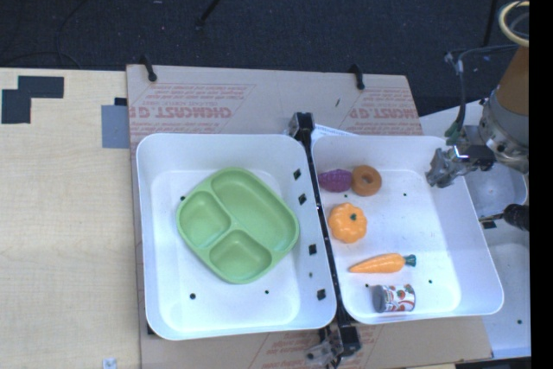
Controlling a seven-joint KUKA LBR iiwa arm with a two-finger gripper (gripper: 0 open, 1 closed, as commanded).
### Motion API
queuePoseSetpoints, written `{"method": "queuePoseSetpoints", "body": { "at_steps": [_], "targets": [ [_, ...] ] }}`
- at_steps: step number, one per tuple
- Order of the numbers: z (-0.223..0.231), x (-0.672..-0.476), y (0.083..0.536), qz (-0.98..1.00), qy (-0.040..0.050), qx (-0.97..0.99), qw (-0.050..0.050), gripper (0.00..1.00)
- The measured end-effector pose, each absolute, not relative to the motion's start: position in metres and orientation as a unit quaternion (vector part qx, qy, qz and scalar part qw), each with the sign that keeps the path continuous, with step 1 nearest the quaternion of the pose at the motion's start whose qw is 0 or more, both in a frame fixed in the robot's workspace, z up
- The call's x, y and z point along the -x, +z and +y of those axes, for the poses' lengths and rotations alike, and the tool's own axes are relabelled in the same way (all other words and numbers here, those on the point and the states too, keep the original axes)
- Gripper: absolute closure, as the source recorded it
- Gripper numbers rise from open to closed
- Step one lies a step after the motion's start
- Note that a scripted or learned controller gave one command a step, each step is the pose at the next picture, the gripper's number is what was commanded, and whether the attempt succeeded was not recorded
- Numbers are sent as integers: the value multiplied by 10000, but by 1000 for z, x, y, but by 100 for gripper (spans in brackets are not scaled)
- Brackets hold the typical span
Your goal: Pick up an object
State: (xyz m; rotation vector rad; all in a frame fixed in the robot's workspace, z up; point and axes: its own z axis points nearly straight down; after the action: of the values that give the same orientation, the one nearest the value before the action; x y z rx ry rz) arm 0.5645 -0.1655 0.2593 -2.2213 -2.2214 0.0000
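The right bin holds several small items. A purple toy and a brown donut lie near its far left corner. An orange pumpkin sits below them, then an orange carrot with a green tip, and a small can on its side near the front wall. My gripper hangs over the bin's far right edge, well apart from every item. Nothing shows between its fingers.
In the left bin lies a green divided plate. A black divider runs between the bins. Cardboard lies under both. The arm enters from the right.
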Motion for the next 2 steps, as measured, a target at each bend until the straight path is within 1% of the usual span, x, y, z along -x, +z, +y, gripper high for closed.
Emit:
{"method": "queuePoseSetpoints", "body": {
  "at_steps": [1, 2],
  "targets": [
    [-112, -577, 247, -7086, 6, 7056, 21, 100],
    [-65, -572, 247, -7082, 7, 7060, 19, 100]
  ]
}}
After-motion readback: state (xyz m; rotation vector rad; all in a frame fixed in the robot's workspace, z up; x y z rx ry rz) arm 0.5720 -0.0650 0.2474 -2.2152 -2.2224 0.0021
